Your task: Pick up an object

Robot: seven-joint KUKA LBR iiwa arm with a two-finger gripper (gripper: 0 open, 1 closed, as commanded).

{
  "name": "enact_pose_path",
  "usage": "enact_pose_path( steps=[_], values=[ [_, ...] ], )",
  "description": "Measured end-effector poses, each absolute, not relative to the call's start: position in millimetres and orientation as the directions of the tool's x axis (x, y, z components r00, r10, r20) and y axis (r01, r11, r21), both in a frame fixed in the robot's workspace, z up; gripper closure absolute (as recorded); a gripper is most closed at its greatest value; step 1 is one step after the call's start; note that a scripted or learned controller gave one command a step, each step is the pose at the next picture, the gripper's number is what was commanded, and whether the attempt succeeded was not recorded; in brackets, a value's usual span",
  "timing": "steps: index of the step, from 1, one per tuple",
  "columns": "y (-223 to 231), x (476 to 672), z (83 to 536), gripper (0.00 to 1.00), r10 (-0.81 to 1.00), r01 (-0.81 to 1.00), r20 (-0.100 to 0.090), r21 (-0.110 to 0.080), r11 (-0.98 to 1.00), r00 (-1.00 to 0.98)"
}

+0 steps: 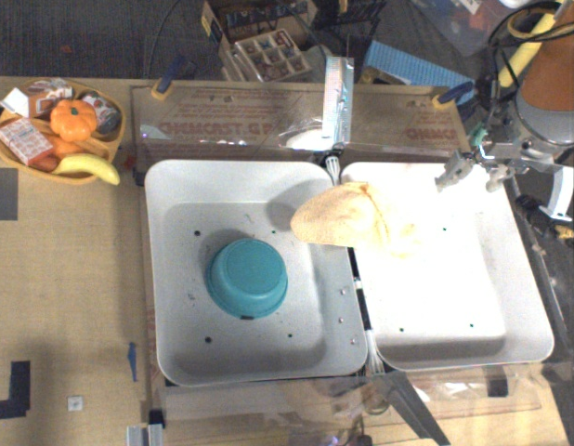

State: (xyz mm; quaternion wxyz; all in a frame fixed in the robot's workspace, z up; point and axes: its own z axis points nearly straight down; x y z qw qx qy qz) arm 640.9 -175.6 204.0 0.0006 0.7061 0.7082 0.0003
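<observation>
Two shallow white bins are seen side by side on the worktop [64,295]. In the left bin [176,212], a round teal plastic bowl [249,278] lies upside down, slightly left of the frame's centre. A pale yellow, soft rounded object [338,218] — possibly cloth or bread — is draped across the divide between the bins, its larger part over the left bin's upper right corner and its right end reaching into the right bin [473,286]. The claw [473,168] is seen at the upper right of the frame, above the right bin's far edge, well apart from both objects; its two fingers are spread wide with nothing between them. At the upper left, a shallow basket of toy food [55,133] — banana, pumpkin, small boxes — rests on the worktop.
</observation>
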Motion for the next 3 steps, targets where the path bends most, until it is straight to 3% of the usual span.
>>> enact_pose_path(
  steps=[2,3],
  values=[
    [-175.6,640.9,204.0,0.00,1.000,1.000,-0.001,0.001,0.003,-0.003],
    [-112.6,664.4,129.1,0.00,0.982,0.982,0.000,-0.001,-0.188,0.188]
  ],
)
